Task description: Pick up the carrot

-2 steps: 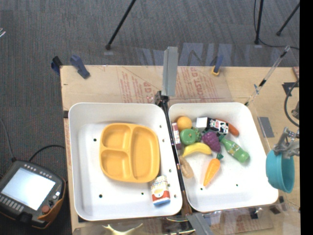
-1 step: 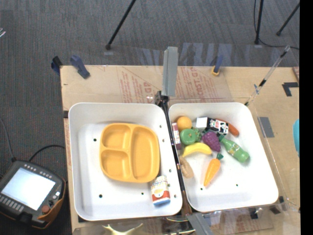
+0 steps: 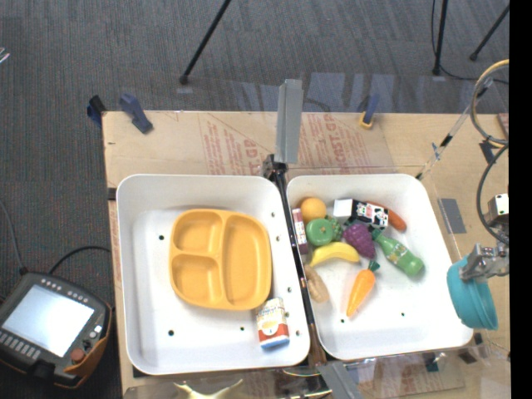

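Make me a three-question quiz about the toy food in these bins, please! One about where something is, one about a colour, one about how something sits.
1. Where is the carrot?
A. right bin
B. left bin
C. on the floor

2. What colour is the divided plate?
A. blue
B. yellow
C. red

3. How is the carrot placed?
A. standing upright
B. held in the air
C. lying flat

Answers: 1 A, it lies in the right bin below the banana. 2 B, the plate is plainly yellow. 3 C, it lies on the bin floor.
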Tool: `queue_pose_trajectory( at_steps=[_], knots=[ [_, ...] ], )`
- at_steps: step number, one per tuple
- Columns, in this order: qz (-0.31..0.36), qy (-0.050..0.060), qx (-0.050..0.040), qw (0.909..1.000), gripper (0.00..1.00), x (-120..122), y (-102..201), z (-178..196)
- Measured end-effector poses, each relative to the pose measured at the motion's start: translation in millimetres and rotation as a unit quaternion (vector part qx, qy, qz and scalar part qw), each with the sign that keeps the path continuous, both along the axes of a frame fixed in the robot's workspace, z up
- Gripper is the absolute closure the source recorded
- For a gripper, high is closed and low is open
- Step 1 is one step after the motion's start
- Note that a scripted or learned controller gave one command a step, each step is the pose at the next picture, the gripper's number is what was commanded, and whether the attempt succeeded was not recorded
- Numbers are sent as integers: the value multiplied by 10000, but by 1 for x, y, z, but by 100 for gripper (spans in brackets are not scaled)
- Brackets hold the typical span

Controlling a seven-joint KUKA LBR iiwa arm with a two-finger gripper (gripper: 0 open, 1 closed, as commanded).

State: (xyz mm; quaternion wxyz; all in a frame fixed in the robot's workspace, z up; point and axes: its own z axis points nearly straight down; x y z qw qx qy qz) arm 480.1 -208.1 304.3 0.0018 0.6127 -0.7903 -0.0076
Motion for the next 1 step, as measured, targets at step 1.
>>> queue_pose_trajectory(
  at_steps=[1],
  knots=[
    [334,-105,-47,9994,100,9,-2,155]
  ],
)
